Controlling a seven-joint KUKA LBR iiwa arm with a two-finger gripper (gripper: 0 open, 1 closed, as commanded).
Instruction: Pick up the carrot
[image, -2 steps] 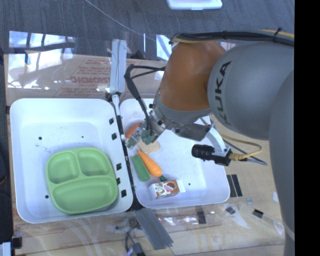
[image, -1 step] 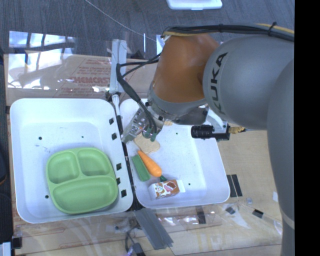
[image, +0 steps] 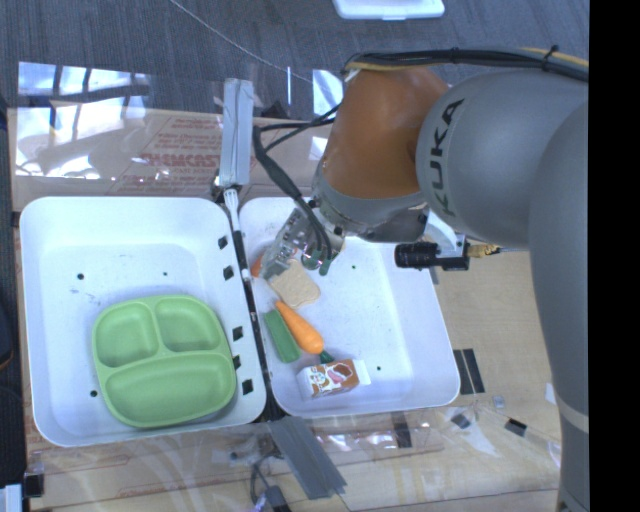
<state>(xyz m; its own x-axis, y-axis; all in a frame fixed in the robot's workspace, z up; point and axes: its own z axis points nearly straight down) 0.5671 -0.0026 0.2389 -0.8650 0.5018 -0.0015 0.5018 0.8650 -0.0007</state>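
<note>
Carrot (image: 301, 328) lies on the floor of the right bin (image: 410, 330), near the divider, slanting from far-left to near-right. A green item (image: 280, 335) sits right against its left side; a tan slice (image: 295, 289) is just beyond its far end; a small carton (image: 332, 377) is nearer the front. Gripper (image: 300, 250) hovers over the far-left part of that bin, above the slice, not over the carrot. Can't tell its grip state, nothing visibly held. Left bin (image: 60, 260) holds a green tray (image: 160, 360). Judgement: clutter crowds the left side, so approach along the free right side.

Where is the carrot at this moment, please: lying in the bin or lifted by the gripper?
Lying in the bin. The carrot rests on the floor of the right bin, beside a green vegetable, with the gripper above and apart from it.
</note>
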